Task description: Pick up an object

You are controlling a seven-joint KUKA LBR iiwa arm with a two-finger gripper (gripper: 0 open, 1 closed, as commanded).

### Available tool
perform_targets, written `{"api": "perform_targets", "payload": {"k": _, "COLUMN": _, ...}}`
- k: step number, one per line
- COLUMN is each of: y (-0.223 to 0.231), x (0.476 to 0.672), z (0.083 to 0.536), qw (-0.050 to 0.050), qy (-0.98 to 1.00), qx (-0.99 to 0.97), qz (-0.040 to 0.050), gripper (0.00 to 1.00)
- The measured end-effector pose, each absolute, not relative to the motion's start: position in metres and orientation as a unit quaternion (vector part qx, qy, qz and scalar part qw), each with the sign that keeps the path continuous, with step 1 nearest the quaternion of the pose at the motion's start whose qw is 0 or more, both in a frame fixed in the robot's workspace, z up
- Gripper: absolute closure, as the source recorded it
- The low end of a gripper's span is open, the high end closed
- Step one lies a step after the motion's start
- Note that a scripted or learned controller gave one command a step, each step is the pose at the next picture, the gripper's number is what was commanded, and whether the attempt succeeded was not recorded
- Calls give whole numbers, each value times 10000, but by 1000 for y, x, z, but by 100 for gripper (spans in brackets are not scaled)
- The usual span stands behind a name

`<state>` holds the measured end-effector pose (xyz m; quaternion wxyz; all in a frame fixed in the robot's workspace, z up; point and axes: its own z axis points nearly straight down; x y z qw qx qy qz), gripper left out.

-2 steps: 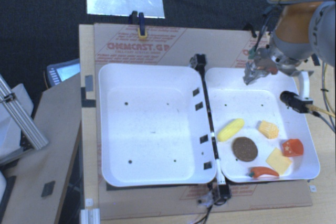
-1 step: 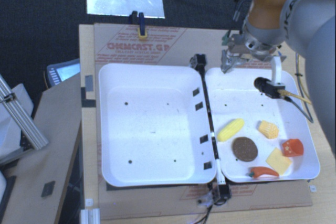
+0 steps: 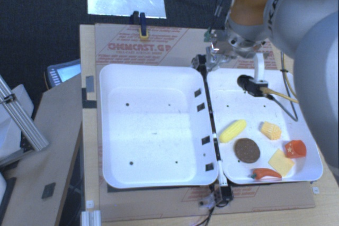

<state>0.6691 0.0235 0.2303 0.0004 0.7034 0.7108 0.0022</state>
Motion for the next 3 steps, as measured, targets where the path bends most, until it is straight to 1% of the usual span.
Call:
{"api": "perform_targets", "payload": {"k": 1, "y": 90, "x": 669, "z": 238, "qw": 1, "qy": 7108, "qx": 7034, "qz": 21, "gripper": 100}}
{"api": "perform_targets", "payload": {"k": 2, "y": 137, "x": 669, "z": 255, "qw": 3, "qy": 7099, "qx": 7043, "qz": 20, "gripper": 100}}
{"api": "perform_targets", "payload": {"k": 3, "y": 219, "x": 668, "z": 270, "qw": -3, "qy": 7112, "qx": 7030, "qz": 35, "gripper": 100}}
